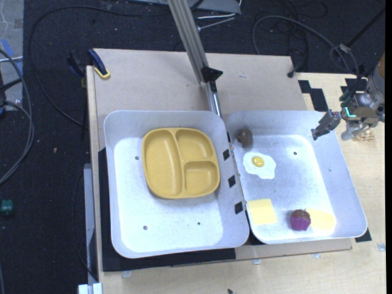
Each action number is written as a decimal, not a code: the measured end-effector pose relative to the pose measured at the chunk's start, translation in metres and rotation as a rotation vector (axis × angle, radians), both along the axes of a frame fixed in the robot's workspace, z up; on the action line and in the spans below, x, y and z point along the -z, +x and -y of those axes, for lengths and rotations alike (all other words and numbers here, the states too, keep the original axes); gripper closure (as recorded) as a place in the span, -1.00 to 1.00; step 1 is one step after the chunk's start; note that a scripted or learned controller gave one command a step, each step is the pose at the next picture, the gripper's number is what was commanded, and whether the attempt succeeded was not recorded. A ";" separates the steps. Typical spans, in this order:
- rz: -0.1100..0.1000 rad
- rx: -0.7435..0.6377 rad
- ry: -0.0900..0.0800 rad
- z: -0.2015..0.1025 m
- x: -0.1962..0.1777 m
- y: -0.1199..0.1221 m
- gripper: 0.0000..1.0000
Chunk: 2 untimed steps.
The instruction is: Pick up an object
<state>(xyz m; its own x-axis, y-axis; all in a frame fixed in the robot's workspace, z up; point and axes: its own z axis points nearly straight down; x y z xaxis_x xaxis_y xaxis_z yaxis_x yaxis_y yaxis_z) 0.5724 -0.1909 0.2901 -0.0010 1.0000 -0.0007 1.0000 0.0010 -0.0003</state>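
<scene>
While the arm sits at the right edge of the view, its pincer (pixel 358 130) hangs over the right rim of the right bin (pixel 334 164), above the table (pixel 159 84) edge there. Whether it is wide or narrow I cannot tell, since the parts blur together at this size; nothing is seen held in it.

Inside the right bin lie five small things. A brown lump (pixel 244 137) rests near the far left corner. Just in front of it is a fried egg (pixel 259 165), white with a yellow yolk. Nearer the front rim a yellow square (pixel 262 212) lies by the left wall. To its right a purple piece (pixel 299 220) touches or overlaps a second yellow slice (pixel 323 220), which sits close to the front right corner. All of them lie well apart from the pincer.

The left bin (pixel 122 225) holds a yellow tray (pixel 181 163) with three compartments, set toward the far side. A metal pole (pixel 190 32) slants up from between the two bins toward the top of the view.
</scene>
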 end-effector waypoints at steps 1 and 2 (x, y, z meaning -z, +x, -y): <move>0.000 0.000 0.000 0.000 0.000 0.000 -1.00; -0.004 -0.001 0.001 -0.006 0.046 0.005 -1.00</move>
